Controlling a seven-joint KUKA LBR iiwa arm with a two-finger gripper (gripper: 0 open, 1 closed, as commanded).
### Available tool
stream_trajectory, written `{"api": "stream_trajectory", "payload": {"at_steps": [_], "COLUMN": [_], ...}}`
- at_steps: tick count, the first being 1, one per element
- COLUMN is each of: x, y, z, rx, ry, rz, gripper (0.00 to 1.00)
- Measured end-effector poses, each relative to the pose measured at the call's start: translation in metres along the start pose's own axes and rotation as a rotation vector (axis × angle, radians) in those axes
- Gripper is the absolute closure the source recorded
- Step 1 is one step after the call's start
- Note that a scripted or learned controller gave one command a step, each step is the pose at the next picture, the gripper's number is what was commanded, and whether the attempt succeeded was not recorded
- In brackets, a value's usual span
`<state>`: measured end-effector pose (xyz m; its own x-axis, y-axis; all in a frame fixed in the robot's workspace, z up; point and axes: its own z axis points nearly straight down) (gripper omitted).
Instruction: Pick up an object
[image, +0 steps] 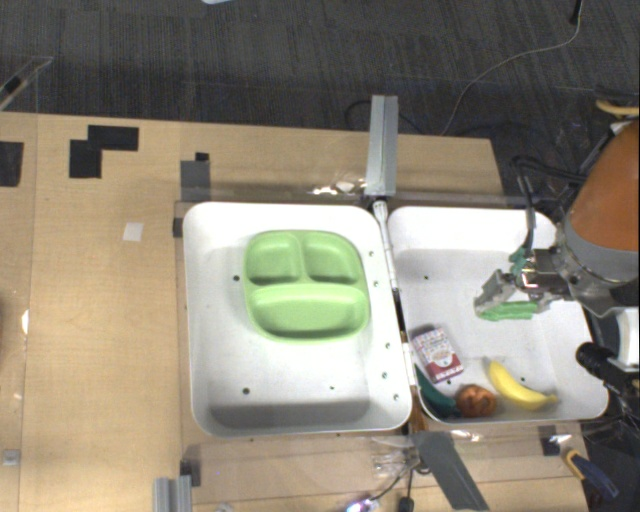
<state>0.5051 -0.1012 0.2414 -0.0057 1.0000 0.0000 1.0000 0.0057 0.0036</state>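
Your arm comes in from 3 o'clock, its grey wrist and orange band at the right edge, the forearm slanting down over the right bin (455, 235). The jaws (497, 292) sit above the bin's middle, pointing toward 9 o'clock. A green object (512, 312) lies just beside them toward 5 o'clock, a flat elongated piece. Whether the jaws are released or clenched, and whether they touch that green piece, you cannot tell at this resolution.

Toward 6 o'clock of the right bin, along its front wall, you have a cluster: a small red-and-white printed box (435, 350) tilted near the dividing wall, a dark teal bowl (432, 400) partly under it, a reddish-brown round fruit (478, 400) touching the bowl's rim, and a yellow curved banana (518, 386) just beside that fruit toward 3 o'clock. The bin's far half, toward 12 o'clock, is bare white floor with open room.

The left bin (215, 330) holds a light green divided plate (303, 283), smooth plastic with rounded corners and three compartments, sitting toward 12 o'clock of centre and clear of the walls on all sides.

Both bins are shallow, glossy white with rounded rims, set on a pale wooden bench (90, 330), side by side and touching.
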Motion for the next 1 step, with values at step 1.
{"api": "stream_trajectory", "payload": {"at_steps": [1], "x": [-0.0913], "y": [0.0849], "z": [0.026], "rx": [0.001], "ry": [-0.001], "rz": [-0.068], "gripper": [0.0]}}
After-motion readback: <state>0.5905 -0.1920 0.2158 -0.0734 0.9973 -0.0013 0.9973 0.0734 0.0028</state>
